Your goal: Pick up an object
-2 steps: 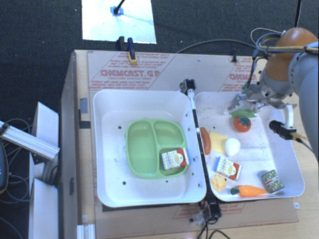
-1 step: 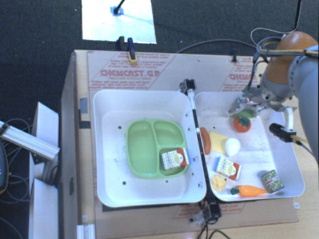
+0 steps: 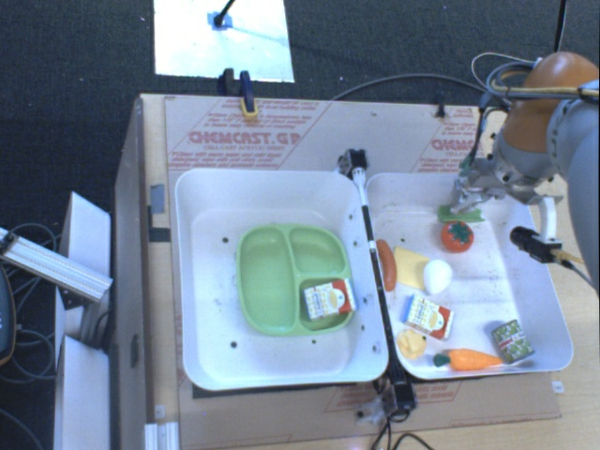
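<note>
Just below my fingertips [image 3: 466, 204]: green flat piece [image 3: 460, 215], tomato [image 3: 457, 236] touching it beyond. Can't tell if I'm open or clenched. Best drop straight, centre over tomato, avoid bin wall [image 3: 441, 178].

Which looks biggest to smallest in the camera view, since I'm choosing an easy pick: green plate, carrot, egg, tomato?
1. Green plate, by far the largest.
2. Carrot, longer than the rest but thin.
3. Egg and tomato look alike in size; I would not rank them.
</note>
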